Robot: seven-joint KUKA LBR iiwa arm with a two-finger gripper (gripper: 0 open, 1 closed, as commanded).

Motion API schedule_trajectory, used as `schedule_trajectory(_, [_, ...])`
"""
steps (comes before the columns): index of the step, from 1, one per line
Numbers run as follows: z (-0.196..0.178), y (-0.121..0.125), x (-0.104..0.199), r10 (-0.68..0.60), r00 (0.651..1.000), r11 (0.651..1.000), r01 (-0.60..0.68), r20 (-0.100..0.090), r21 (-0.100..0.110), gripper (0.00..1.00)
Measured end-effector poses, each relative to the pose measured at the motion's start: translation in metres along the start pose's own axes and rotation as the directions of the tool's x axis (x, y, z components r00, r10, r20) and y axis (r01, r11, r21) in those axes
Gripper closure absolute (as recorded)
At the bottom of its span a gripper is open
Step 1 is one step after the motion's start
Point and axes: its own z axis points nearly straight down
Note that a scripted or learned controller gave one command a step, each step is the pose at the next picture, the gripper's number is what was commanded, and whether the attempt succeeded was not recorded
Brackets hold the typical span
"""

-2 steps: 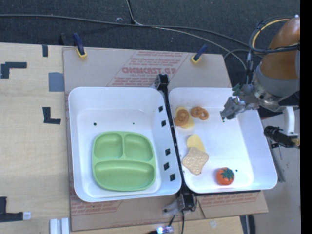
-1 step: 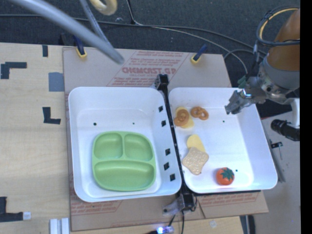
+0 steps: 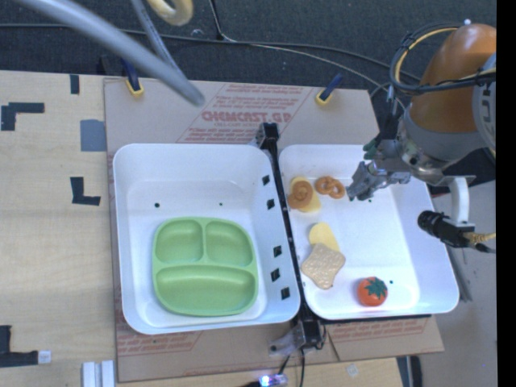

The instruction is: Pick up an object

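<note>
The right white bin point(image 3: 419, 297) holds a pretzel point(image 3: 329, 186), a round golden pastry point(image 3: 301, 194), a yellow slice point(image 3: 323, 235), a tan cracker point(image 3: 322, 265) and a red tomato point(image 3: 372, 291). My gripper point(image 3: 361, 187) hangs over the upper part of this bin, just right of the pretzel. Nothing shows between its fingers. The orange-banded wrist point(image 3: 455, 63) rises behind it at the right.
The left white bin point(image 3: 133, 176) carries a green divided plate point(image 3: 205, 265). A black divider point(image 3: 276, 216) runs between the bins. Cables cross the back, and a grey pole point(image 3: 105, 31) slants across the upper left. A black fitting point(image 3: 439, 226) sticks out by the right bin's edge.
</note>
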Motion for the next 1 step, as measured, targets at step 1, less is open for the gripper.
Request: schedule_trajectory(1, [0.0174,-0.0082,0.0527,-0.002,1.0,1.0,0.002,0.0,0.0,1.0])
